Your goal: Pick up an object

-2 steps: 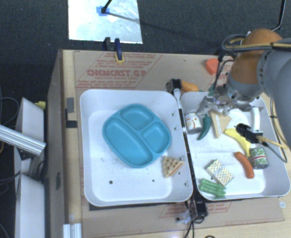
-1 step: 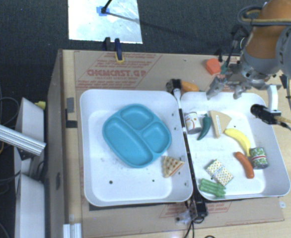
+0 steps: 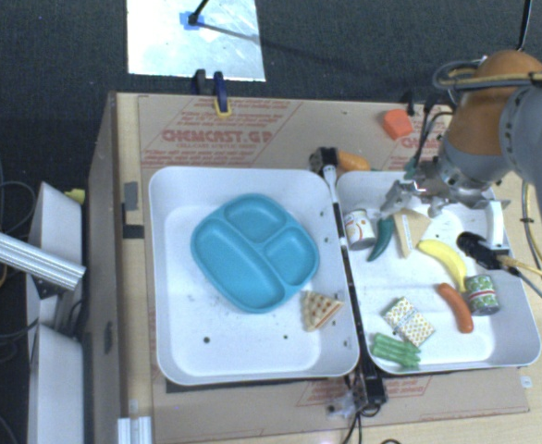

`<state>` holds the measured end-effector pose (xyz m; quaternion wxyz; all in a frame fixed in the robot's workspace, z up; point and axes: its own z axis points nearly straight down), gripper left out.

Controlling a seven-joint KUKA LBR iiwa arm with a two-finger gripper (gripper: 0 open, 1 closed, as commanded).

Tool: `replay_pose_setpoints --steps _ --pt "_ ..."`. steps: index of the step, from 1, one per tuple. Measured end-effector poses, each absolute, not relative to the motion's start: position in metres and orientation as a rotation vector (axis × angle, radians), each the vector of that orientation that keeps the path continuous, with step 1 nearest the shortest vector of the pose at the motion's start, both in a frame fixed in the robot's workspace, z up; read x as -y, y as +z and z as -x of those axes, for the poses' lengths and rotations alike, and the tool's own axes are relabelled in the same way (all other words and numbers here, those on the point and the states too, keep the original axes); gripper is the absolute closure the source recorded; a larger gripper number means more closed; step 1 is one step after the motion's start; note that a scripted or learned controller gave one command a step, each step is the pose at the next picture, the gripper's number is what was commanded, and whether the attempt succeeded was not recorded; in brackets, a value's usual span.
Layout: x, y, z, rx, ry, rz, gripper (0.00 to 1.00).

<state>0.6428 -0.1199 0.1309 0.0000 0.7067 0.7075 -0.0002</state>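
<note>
The gripper is hovering open and empty over the right bin — just above a green pepper, looking light, smooth, likely slippery — best pinched across its thicker middle.

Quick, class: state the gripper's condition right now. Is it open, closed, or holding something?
Gripper: cannot be told; it hangs over the right bin near the green pepper and the wedge.
</note>
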Motion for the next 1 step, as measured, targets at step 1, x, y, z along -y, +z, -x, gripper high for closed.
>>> replay_pose_setpoints --steps 1 --pt "0.1552 0.0934 -0.6384 -2.208 0.012 -2.207 0.0"
